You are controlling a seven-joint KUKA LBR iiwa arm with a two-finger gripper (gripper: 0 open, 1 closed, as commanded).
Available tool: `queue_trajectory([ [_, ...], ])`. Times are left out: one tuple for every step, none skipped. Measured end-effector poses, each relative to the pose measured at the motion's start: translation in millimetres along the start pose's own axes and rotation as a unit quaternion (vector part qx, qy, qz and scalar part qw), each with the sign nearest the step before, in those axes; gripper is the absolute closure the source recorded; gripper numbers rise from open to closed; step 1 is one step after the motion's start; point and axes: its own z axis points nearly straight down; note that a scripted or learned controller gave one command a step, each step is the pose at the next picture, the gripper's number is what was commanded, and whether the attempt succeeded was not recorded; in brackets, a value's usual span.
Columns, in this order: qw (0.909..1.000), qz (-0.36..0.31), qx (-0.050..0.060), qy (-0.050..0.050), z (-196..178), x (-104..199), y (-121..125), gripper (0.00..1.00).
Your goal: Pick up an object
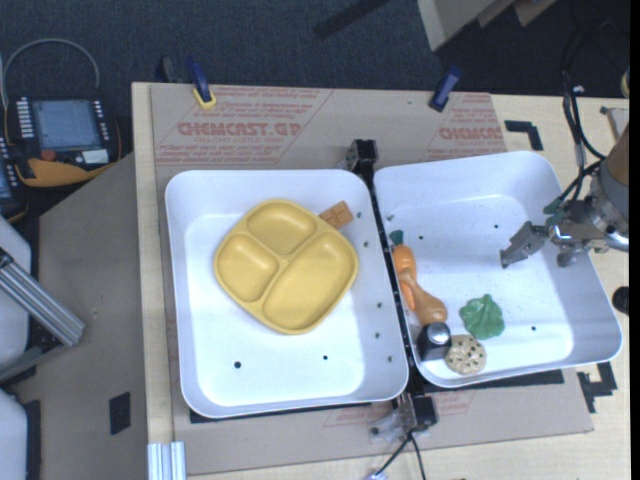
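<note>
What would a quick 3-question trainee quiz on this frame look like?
1. True or false: the yellow divided plate lies in the right bin.
2. Which lies nearest the cookie? A) green leaf toy B) wooden block C) gripper
3. The carrot lies along the right bin's ____ wall.

Key: 1 false, it lies in the left bin; 2 A; 3 left.

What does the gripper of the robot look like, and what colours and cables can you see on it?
The gripper is dull grey metal, with angular, tapering fingers. Its body looks blocky, with small greenish parts on top. Thin black cables loop above it at the frame's right.
</note>
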Motion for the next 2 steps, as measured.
queue_trajectory([
  [1.0,-0.002,-0.007,-0.001,-7.2,0.6,2.7,0.0],
  [1.0,-0.002,-0.004,0.0,35.3,2.2,2.4,0.0],
])
